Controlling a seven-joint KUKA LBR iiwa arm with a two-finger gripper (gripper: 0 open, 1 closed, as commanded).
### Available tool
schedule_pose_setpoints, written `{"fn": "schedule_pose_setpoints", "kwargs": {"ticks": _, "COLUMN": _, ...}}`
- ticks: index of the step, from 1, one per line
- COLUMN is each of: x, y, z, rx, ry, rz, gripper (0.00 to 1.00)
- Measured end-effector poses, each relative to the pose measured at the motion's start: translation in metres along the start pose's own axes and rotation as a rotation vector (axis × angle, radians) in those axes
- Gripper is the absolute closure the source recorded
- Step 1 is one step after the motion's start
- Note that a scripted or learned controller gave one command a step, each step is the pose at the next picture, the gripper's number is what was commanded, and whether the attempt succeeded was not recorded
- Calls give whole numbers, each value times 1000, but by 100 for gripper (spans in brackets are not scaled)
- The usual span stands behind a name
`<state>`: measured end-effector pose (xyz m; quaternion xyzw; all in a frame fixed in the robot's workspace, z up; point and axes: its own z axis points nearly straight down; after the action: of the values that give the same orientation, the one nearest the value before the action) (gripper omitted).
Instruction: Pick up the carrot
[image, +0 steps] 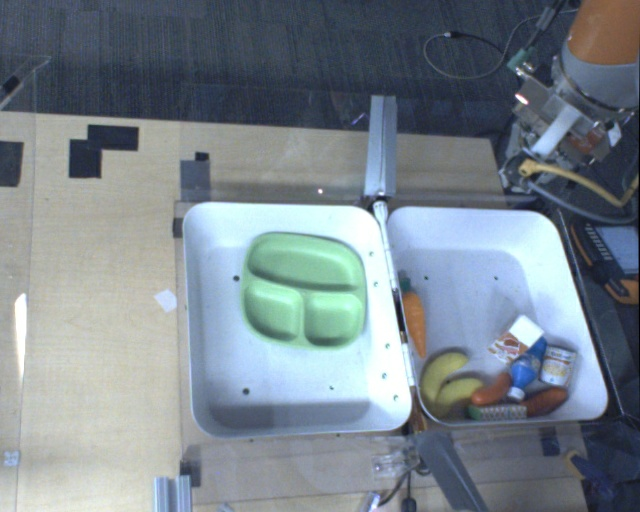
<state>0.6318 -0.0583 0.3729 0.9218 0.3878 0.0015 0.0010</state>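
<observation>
With the gripper (560, 135) raised beyond the right bin's (500, 225) far right corner, its jaws' state unreadable, a good approach meant descending over the carrot (414, 322) lying along that bin's left wall.

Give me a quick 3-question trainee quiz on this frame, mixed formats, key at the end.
1. True or false: the carrot lies in the same bin as the green divided tray.
2. Multiple choice: where in the right bin is the carrot? A) against the left wall, beside the divider B) in the far right corner C) on top of the bananas
3. Fill in: the arm's gripper is above the bench's ____ right corner, outside both bins.

Key:
1. False; the tray sits alone in the left bin.
2. A
3. far
</observation>
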Motion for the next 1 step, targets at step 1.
{"fn": "schedule_pose_setpoints", "kwargs": {"ticks": 1, "x": -11, "y": 23, "z": -63, "rx": 0, "ry": 1, "rz": 135, "gripper": 100}}
